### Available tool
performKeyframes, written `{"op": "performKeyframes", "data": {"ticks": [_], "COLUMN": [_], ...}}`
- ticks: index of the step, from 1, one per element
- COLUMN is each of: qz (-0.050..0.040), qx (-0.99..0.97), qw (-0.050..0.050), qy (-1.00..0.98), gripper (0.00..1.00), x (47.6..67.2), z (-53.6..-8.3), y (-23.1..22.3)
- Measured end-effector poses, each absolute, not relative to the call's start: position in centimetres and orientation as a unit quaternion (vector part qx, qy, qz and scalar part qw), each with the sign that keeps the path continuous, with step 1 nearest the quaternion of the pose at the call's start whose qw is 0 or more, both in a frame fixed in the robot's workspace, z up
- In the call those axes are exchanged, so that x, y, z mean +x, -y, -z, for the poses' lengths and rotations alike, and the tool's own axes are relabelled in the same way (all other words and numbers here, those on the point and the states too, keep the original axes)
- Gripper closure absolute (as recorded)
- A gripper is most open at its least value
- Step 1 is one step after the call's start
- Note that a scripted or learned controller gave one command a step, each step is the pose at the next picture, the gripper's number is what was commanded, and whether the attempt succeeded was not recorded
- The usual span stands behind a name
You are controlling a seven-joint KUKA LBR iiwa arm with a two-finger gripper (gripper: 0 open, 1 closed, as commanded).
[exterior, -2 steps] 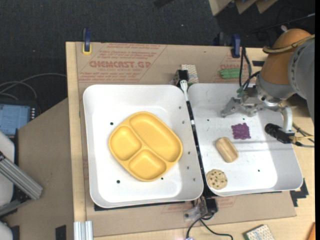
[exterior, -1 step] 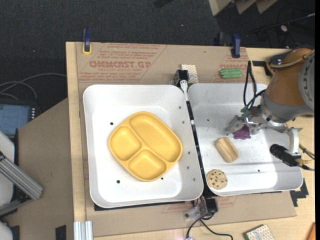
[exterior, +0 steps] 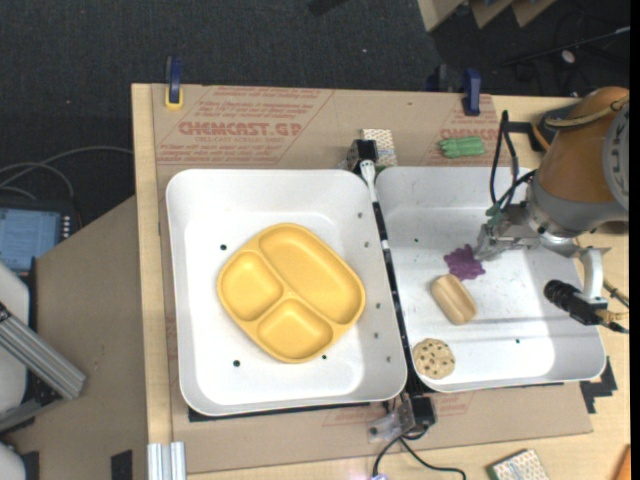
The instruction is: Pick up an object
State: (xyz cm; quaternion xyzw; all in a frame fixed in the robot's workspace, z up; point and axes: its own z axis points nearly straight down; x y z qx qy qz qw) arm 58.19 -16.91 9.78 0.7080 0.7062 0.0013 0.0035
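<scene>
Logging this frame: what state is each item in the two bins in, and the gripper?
yellow divided plate: flat in the left bin, three compartments facing up, nothing in them.
purple toy: on the right bin floor, right beside the gripper.
tan roll: lying on its side, untouched.
cookie: flat near the front rim.
gripper: lowered next to the purple toy, nothing seen held.
</scene>
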Motion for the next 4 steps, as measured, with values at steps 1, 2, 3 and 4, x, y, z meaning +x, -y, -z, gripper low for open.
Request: {"op": "performKeyframes", "data": {"ticks": [1,2,3,4], "qz": [-0.0010,0.0009,-0.0006,-0.0004], "qx": [0.708,0.706,0.708,0.708], "qw": [0.003,-0.004,0.002,0.001], "qy": [-0.706,-0.708,-0.707,-0.707], "gripper": [0.00,0.00,1.00,0.00], "x": [58.2,53.6,53.9,53.9], "z": [-9.7,-8.3,-9.5,-9.5], "y": [16.9,11.6,11.9,11.9]}}
